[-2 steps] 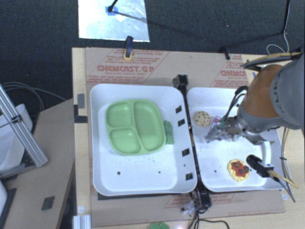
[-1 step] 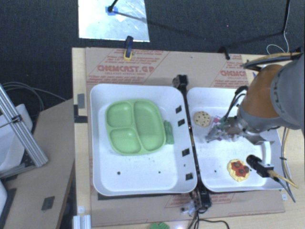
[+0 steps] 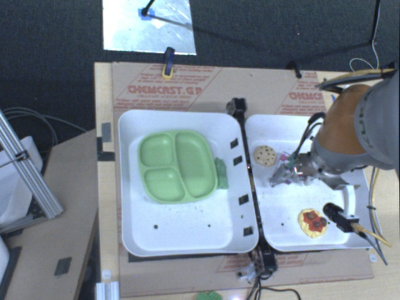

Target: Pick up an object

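In the right bin [image 3: 278, 214] lie a round chocolate-chip cookie [image 3: 265, 155] near the far left corner and a small pizza slice with red toppings [image 3: 313, 222] near the front. My gripper [image 3: 280, 175] hangs low over the middle of this bin, just right of and in front of the cookie. A small pink-purple thing [image 3: 287, 159] sits right against the gripper's far side; what it is stays unclear. The arm's grey and orange wrist [image 3: 350, 127] covers the bin's far right part.
The left bin [image 3: 187, 227] holds a green divided plate [image 3: 177, 166] with a small darker green piece [image 3: 221, 173] at its right edge. A black divider with clips [image 3: 245, 174] separates the bins. Cardboard [image 3: 187, 86] lies beneath both.
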You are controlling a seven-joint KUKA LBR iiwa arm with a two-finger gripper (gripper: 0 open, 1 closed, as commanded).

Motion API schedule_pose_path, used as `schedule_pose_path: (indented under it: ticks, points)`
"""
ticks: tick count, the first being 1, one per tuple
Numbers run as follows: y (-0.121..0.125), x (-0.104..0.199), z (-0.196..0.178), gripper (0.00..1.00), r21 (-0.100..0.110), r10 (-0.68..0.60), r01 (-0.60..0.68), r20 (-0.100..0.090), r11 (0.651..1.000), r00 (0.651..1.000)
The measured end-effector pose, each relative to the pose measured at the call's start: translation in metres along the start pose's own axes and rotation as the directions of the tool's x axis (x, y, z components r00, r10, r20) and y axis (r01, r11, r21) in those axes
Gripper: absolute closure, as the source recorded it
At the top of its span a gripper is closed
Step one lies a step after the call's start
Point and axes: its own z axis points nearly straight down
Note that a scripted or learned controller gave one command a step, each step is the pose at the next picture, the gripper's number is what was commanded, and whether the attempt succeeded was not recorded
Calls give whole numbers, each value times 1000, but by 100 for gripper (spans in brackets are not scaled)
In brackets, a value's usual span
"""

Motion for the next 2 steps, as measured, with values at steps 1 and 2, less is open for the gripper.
schedule_pose_path:
  ticks: [1, 2]
  points:
    - [0, 0, 0, 0, 0, 0, 0, 0, 1000, 1000]
    - [0, 0, 0, 0, 0, 0, 0, 0, 1000, 1000]
